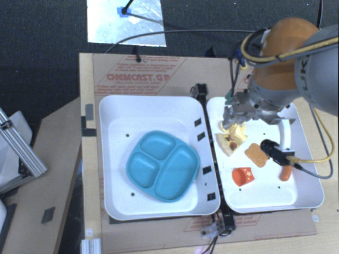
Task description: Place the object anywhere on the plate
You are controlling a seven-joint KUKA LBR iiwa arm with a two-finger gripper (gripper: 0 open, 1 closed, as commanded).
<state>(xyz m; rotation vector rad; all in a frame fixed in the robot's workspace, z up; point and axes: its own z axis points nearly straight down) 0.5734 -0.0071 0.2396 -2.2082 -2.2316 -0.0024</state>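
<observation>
**Colours I log from the overhead camera**

Plate [162,165]: turquoise blue, plain. Bins [114,136]: white. Toast-shaped piece [256,154]: tan-orange. Wedge [242,176]: red. Pale slice [229,142]: cream with dark red spots. Small sausage shape [285,173]: orange-red. Arm [296,46]: grey, orange band. Bench [137,73]: tan, red lettering.

The brown board [139,74] under the bins bears red lettering reading "CHEMCAST" followed by "GP".

Grey arm [312,70] reaching in from right, orange band [280,38] above wrist, wrist bent steeply downward. Gripper [231,121] low, pointing down toward lower left. Yellow cable looped along arm.
</observation>
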